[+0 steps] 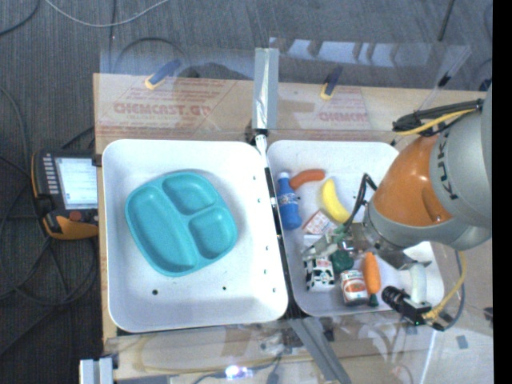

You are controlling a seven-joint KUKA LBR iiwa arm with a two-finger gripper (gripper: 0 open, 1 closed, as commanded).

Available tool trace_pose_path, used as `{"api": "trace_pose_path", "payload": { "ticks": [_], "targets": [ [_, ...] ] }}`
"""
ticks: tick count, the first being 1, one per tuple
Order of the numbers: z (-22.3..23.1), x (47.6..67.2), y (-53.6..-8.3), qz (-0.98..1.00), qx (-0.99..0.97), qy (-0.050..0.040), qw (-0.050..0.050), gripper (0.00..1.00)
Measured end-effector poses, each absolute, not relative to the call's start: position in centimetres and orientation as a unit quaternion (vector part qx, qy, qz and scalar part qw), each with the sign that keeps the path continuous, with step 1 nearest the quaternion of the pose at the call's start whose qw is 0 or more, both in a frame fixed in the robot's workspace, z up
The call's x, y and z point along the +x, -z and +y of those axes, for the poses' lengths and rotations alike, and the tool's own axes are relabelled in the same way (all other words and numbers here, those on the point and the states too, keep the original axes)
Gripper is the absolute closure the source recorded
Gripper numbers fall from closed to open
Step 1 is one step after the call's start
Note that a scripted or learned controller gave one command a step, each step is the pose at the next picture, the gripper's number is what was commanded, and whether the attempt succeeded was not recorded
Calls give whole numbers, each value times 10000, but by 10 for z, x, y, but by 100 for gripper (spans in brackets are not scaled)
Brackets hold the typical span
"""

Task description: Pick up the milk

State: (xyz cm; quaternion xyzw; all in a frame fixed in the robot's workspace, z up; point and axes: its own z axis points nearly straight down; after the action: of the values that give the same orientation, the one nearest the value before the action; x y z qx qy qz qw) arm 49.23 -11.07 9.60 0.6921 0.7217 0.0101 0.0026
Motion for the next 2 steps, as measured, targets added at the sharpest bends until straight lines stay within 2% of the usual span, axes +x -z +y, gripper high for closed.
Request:
{"api": "trace_pose_path", "payload": {
  "ticks": [1,2],
  "targets": [
    [-44,499,-180,7449,6672,24,-17,0],
    [-27,484,-180,7683,6401,33,-16,0]
  ]
}}
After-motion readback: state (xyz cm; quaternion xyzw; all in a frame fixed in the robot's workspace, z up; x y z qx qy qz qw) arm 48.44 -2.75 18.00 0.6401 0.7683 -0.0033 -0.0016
